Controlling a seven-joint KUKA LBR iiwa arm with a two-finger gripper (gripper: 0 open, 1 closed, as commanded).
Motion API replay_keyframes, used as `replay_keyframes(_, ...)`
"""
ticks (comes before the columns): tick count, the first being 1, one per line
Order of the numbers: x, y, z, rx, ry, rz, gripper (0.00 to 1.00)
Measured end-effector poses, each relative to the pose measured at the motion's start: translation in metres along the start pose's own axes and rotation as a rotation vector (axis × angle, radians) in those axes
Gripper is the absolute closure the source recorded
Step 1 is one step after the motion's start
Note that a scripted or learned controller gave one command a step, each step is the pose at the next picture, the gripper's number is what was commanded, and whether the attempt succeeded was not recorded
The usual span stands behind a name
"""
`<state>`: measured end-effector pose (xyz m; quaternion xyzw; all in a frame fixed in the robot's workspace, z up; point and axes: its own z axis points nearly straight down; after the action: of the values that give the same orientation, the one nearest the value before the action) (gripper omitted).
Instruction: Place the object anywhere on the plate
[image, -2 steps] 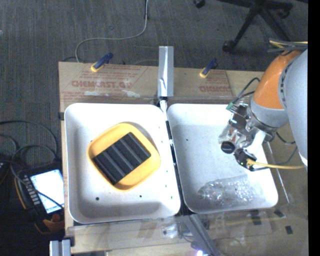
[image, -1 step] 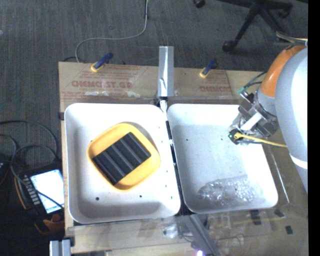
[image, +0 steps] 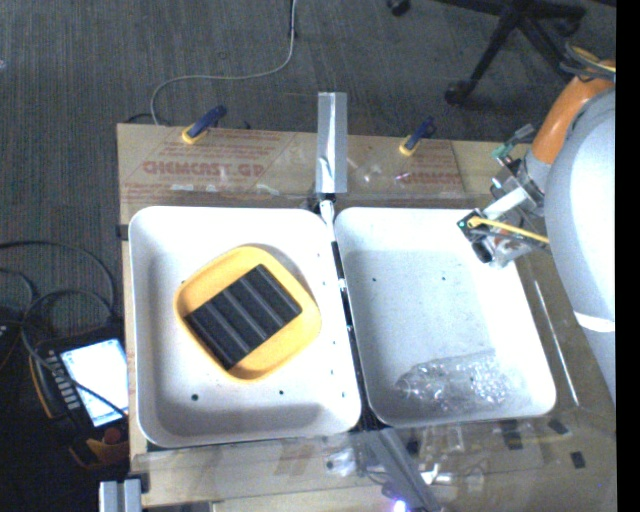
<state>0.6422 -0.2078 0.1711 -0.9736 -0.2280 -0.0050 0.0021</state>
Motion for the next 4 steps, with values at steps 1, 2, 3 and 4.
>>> replay_keyframes(1,0.009,0.019,-0.018,-0.003,-0.014,0.116,1.0)
replay_keyframes(2,0.006,0.02,-0.029,-0.002,-0.016,0.258,1.0)
replay_keyframes(3,0.006,0.019,-0.026,0.0,-0.017,-0.055,1.0)
replay_keyframes(4,-0.003,-0.003,0.017,-0.002,-0.002,-0.144,1.0)
